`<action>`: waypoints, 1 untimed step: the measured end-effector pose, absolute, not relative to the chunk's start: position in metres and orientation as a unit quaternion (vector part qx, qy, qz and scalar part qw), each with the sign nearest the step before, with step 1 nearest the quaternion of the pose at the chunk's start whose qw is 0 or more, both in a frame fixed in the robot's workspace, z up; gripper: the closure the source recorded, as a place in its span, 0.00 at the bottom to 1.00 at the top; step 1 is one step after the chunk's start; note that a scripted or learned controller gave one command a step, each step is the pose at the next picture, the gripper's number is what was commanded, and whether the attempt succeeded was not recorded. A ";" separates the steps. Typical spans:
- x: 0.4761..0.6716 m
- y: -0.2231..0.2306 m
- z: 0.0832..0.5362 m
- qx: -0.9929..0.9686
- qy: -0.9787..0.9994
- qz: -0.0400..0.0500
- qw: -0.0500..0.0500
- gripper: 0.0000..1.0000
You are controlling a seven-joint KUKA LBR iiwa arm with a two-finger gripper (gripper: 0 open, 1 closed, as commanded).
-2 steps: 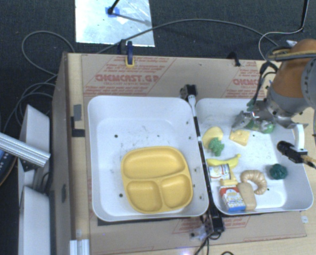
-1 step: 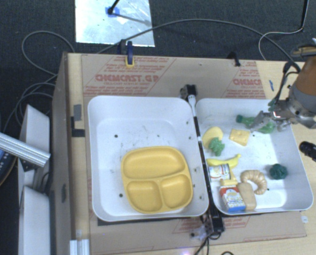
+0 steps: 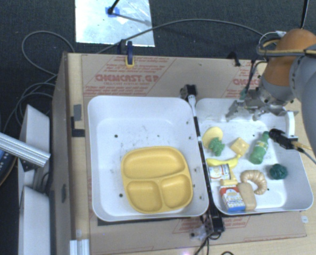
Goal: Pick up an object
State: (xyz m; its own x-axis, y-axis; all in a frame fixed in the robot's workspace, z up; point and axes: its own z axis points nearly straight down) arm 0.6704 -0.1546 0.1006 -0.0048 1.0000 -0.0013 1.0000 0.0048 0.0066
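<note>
My gripper (image 3: 247, 110) hangs over the back of the right bin (image 3: 301, 195), with its fingers spread and nothing between them. Below it in that bin lie a yellow wedge (image 3: 211, 133), a green broccoli piece (image 3: 216, 146), a yellow block (image 3: 239, 145) and a green bottle (image 3: 259, 149). Closer to the front are a banana (image 3: 225, 161), a dark green ball (image 3: 278, 170), a croissant (image 3: 254, 178) and a red-labelled carton (image 3: 231, 196). The nearest of these things is a little way in front of the gripper.
In the left bin (image 3: 107, 116) a yellow divided plate (image 3: 157, 178) rests at the front. A ridge (image 3: 198, 137) separates the two bins. The arm (image 3: 301, 68) comes in from the right, above the right bin's back corner. Cables run behind the bench.
</note>
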 end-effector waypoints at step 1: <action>0.594 -0.167 0.084 0.707 0.708 0.000 0.000 0.00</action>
